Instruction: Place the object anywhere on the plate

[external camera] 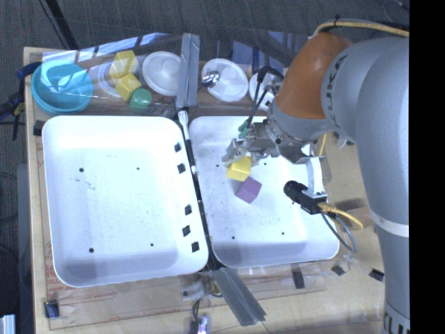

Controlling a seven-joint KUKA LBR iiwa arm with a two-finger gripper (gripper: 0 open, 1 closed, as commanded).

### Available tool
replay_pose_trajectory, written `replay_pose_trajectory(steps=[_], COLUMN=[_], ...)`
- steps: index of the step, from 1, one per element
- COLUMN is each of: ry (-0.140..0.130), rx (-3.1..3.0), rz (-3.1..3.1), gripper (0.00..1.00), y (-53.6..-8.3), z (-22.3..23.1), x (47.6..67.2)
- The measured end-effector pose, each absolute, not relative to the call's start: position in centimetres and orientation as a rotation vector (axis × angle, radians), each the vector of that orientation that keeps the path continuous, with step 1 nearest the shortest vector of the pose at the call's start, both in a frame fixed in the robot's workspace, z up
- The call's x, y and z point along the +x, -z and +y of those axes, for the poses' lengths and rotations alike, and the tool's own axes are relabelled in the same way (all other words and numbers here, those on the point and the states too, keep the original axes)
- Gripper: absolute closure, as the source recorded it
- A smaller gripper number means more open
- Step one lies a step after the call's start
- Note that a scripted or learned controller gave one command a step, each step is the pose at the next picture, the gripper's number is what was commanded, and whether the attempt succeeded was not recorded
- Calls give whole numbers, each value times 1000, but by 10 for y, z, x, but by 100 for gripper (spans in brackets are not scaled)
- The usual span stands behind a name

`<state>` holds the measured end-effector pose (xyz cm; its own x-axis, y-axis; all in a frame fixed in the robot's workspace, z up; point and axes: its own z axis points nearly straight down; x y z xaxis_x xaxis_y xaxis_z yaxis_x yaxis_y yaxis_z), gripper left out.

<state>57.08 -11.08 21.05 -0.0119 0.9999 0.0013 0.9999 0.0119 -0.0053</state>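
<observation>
Yellow plastic is showing just under my hand (pixel 245 152): a small yellow block (pixel 240 168) is sitting right at my fingertips in the right bin (pixel 292 249), toward its upper left part. Whether I am actually gripping it or merely touching its top, I cannot tell, and my own wrist is hiding how my hand is set. A purple block (pixel 248 190) is lying just below and to the right of the yellow one, nearly touching it, tilted on the white floor. My grey arm with its orange band (pixel 313 75) is reaching in over the bin's upper right corner. The left bin (pixel 104 256) is lying beside it, across a dark divider. Beyond the bins, on the table (pixel 361 284), a white plate (pixel 226 80) is resting behind the right bin, and a blue bowl (pixel 61 85), two yellow pieces (pixel 125 75), a green ball (pixel 141 99) and another white dish (pixel 162 72) are lining the far edge.
</observation>
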Motion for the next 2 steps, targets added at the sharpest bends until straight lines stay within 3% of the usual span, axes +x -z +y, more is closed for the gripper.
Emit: replay_pose_trajectory(steps=[1,2], ry=[-3,-9], rx=[-2438,-2444], rz=[-1979,-1968], gripper=[100,100], y=[-271,-218], z=[-19,91], x=[543,574])
